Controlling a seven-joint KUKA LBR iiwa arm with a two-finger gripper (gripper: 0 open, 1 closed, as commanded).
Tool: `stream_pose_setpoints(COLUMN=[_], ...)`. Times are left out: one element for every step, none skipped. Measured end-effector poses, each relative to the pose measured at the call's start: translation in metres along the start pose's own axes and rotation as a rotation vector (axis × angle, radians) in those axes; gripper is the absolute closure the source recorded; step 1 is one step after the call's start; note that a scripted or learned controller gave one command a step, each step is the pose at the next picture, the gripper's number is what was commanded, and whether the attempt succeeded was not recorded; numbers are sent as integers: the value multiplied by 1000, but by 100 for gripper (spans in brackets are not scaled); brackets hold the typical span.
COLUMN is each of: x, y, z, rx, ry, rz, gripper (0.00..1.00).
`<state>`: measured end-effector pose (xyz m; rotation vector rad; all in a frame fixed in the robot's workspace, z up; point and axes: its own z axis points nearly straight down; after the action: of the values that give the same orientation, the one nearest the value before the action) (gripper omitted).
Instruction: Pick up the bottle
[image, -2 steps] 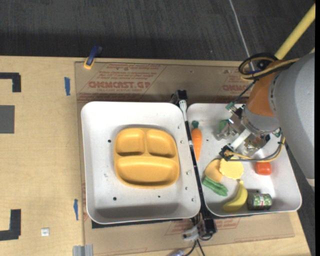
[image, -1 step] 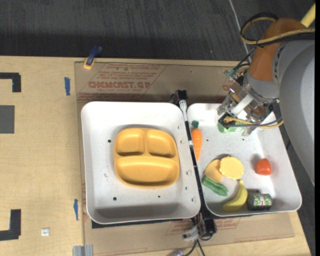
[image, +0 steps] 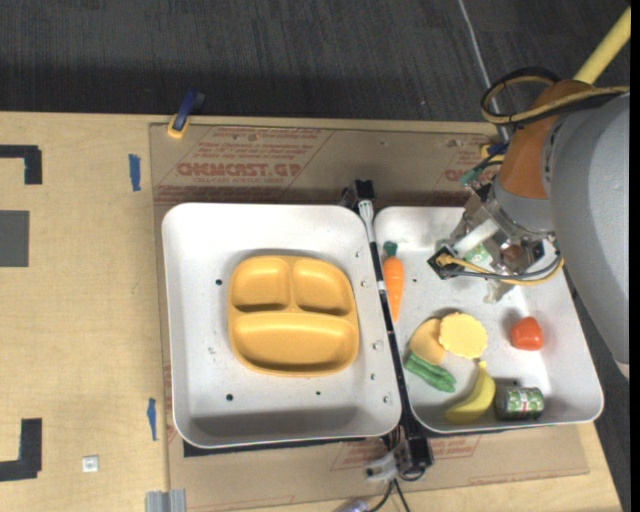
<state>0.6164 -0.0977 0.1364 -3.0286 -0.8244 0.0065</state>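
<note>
A small green bottle (image: 520, 402) with a dark cap end lies on its side in the front right corner of the right bin (image: 575, 330), next to the banana. My gripper (image: 497, 272) hangs over the back part of that bin, well behind the bottle. Its wrist covers the fingers from above. Something pale green and white (image: 482, 255) shows at the gripper's left side; I cannot tell what it is or whether it is held.
The right bin also holds a carrot (image: 393, 285) along its left wall, a yellow round piece (image: 462, 335), a green pod (image: 430, 373), a banana (image: 477, 395) and a red tomato (image: 527, 333). A yellow divided plate (image: 293, 310) fills the left bin (image: 190, 330).
</note>
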Motion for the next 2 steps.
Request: stream_pose_setpoints(x=[1, -64], y=[0, -32], z=[-10, 50], rx=[0, -5], ry=[0, 5], rz=[-3, -361], gripper=[100, 100])
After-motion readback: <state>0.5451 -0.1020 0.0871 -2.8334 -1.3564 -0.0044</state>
